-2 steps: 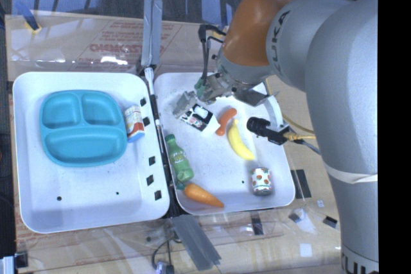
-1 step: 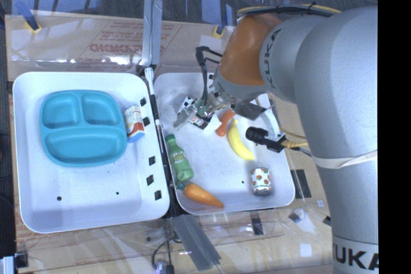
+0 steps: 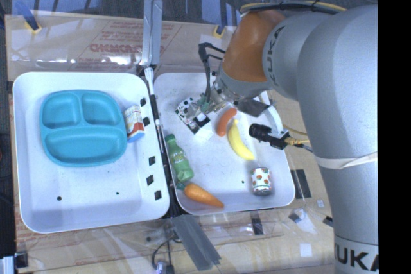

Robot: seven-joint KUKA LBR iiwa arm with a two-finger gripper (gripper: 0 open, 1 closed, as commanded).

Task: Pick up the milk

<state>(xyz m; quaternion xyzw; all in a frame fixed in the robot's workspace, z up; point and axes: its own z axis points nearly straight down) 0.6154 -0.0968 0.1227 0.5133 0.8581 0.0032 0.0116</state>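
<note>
Milk carton [image 3: 187, 113], cow-patterned, lying in right bin [image 3: 282, 199] near upper left, gripper [image 3: 204, 107] right over it. State of fingers: cannot tell. Risk: carton skidding sideways toward nearby sausage [image 3: 225, 121] and banana [image 3: 240, 142] under off-centre closing.

**Plastic, paper and painted metal**

Both bins [image 3: 83, 215] look like smooth, matt white plastic. The blue tray [image 3: 83, 128] is satin plastic. The arm [image 3: 334, 80] has a smooth grey painted shell, its orange band [image 3: 247, 51] glossy. The counter [image 3: 83, 42] looks papery brown under clear film.

"KUKA" lettering on grey arm [image 3: 347, 138], partly cut off; red print on cardboard sheet [image 3: 96, 42] unreadable.
</note>
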